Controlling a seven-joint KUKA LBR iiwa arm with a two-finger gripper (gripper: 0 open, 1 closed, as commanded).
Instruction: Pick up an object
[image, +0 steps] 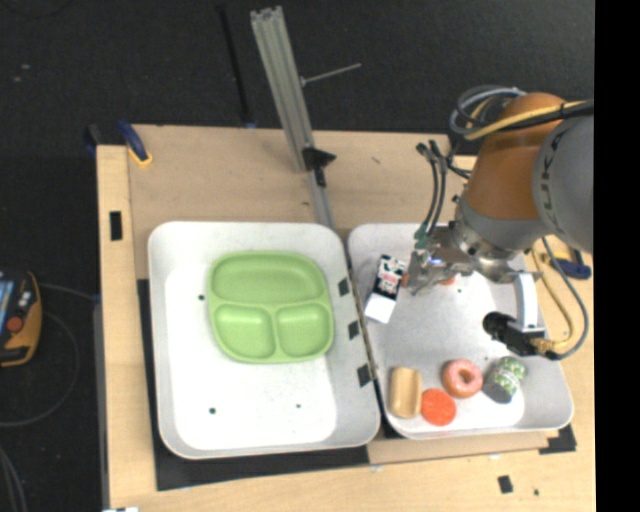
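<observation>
Grey arm (520, 180) over right bin (560, 400) | gripper (425, 268) grip state unclear | pink donut (461, 377) well apart

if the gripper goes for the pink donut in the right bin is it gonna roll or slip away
The pink donut lies flat on its ring face, so it probably won't roll unless tipped on edge. Its rounded, glossy-looking rim may slip from the fingers. The orange ball touches it and the green object sits close, so a push would likely jostle them.
</observation>
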